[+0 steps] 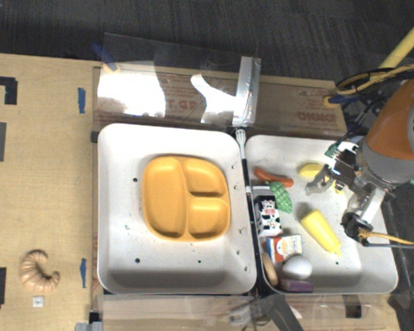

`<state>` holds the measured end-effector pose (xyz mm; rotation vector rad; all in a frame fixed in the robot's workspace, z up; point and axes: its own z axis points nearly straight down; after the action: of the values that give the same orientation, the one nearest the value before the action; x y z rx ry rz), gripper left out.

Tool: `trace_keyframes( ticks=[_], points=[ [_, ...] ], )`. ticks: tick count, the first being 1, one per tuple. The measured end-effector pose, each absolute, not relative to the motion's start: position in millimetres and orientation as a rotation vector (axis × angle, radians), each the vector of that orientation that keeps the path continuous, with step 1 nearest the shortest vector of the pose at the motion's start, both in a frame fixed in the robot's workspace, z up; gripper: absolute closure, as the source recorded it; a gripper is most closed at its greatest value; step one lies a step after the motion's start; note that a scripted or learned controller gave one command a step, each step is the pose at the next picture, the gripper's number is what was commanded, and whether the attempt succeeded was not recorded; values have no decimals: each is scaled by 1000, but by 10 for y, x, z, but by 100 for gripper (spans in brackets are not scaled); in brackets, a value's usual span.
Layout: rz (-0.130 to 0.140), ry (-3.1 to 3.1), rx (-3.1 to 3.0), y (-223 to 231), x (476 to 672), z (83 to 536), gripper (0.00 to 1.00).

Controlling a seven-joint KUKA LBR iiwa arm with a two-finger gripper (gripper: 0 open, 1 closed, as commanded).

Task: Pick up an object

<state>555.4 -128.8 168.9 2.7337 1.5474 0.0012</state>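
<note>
My arm comes in from the right, grey with the orange band, over the right bin [379, 266]. My claw [326, 179] hangs above that bin's upper right part, close by a small yellow piece [309, 170]. Nothing visible between the fingers; open or closed, I cannot tell from this angle.

Right bin contents: yellow corn-like piece [320, 229] near the middle, lying on a slant. Orange carrot-like piece [273, 177] at upper left, a green leafy piece [282, 198] just below it. A black-and-white patterned item [268, 215] along the left wall. Lower down, a small carton [284, 246] with red and blue print, a white rounded object [298, 266] touching it, a purple item [299, 286] at the bottom wall and a tan stick-like piece [270, 269] beside them.

Left bin [114, 190]: one yellow divided tray [186, 197], three compartments, sitting about centre.

Counter [38, 186]: pale wood-coloured, with black tape marks at its left edge and bits of blue tape. A tan curled croissant-like item [40, 270] lies on it at lower left, well apart from the bins. Behind the bins, a cardboard panel [295, 104] under clear glossy sheeting. Beyond that, dark carpeted floor [202, 21]. Yellow and black cables [377, 75] loop at upper right.
</note>
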Motion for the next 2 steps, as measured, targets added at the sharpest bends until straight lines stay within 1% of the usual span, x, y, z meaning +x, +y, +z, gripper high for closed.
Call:
trace_keyframes(
  ticks=[1,2],
  points=[
    [-8,1575,2724,-1372,5157,935,0],
    [10,1945,2457,-1250,4869,881,0]
  ],
)
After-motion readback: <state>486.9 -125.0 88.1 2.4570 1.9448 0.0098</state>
